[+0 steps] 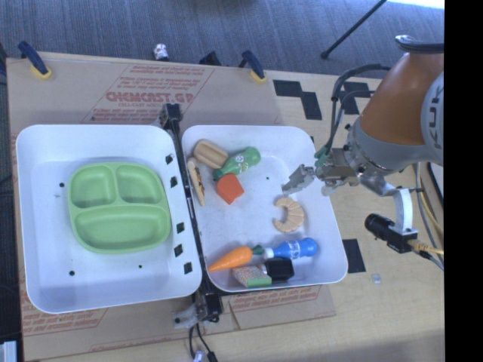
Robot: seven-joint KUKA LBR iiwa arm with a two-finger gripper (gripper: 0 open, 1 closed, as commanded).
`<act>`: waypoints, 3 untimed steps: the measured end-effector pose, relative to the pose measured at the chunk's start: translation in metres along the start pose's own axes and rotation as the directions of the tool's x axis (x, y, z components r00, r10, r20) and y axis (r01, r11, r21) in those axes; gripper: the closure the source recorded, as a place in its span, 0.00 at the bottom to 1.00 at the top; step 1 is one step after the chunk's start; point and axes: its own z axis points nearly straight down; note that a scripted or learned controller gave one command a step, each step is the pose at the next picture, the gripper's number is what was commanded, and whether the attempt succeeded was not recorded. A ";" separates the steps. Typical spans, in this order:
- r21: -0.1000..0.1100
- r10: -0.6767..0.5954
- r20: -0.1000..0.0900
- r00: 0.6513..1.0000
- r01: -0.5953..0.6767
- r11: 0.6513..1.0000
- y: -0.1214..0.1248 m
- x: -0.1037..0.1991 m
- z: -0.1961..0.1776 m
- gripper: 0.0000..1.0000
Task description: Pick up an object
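Pincer (299, 178) hovering over right bin (324, 225), just above croissant (289, 214); looks slightly parted, nothing between fingers, hard to tell for sure. Croissant lying flat near bin's right wall, carrot (232, 259) and blue bottle (296, 248) nearer front.

Open floor is seen at the centre of the right bin (321, 145). Its near edge is crowded by a toy carrot (231, 259), blue bottle (296, 249) and small block (251, 277); a croissant (289, 213) sits toward the right edge. The left bin (38, 149) is largely taken up by a green divided tray (118, 207).
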 end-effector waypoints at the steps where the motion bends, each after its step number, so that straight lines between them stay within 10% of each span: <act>1: 0.003 -0.002 0.000 1.000 0.002 1.000 0.022 0.037 0.139 0.00; 2: 0.001 -0.003 0.001 1.000 0.003 1.000 0.080 0.079 0.168 0.00; 3: 0.003 -0.005 0.001 1.000 0.005 1.000 0.080 0.078 0.158 1.00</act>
